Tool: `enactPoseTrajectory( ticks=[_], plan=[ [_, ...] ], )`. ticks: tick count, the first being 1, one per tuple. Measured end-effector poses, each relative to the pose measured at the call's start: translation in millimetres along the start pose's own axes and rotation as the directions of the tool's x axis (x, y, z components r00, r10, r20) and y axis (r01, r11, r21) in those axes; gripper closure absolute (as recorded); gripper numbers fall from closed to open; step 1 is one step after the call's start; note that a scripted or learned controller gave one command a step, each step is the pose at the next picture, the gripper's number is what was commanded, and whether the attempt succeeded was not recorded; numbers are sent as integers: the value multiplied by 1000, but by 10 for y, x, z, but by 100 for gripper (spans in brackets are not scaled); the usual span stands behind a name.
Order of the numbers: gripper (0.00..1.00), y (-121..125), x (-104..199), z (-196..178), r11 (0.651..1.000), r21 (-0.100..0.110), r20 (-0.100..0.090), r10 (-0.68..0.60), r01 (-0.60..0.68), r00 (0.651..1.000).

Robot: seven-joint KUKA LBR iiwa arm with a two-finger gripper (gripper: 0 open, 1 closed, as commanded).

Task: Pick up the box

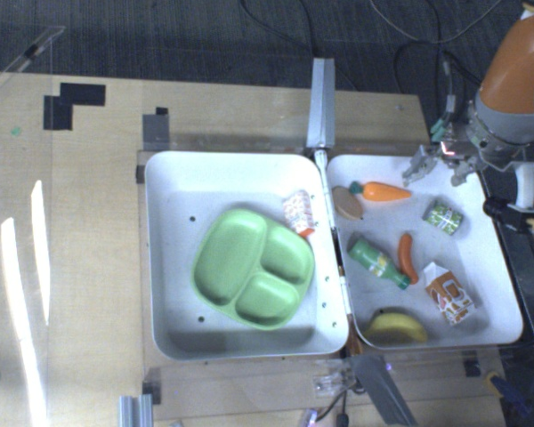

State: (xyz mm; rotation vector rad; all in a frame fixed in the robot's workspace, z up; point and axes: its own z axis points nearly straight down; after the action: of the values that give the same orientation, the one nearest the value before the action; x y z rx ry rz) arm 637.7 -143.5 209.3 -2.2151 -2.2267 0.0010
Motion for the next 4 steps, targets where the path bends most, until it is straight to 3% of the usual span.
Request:
enactPoseTrajectory(
  ticks=[1,2,3,4],
  plan=[
    [0,-466,130,1177,1000,-3,0,1,-1,1000],
    [0,-1171,-265,690,996,-7,2,-90,90,996],
    [0,208,-608,-51,994,-11,5,-106,106,994],
    [0,220,-610,-1433,988,-11,6,-156,156,988]
  ],
)
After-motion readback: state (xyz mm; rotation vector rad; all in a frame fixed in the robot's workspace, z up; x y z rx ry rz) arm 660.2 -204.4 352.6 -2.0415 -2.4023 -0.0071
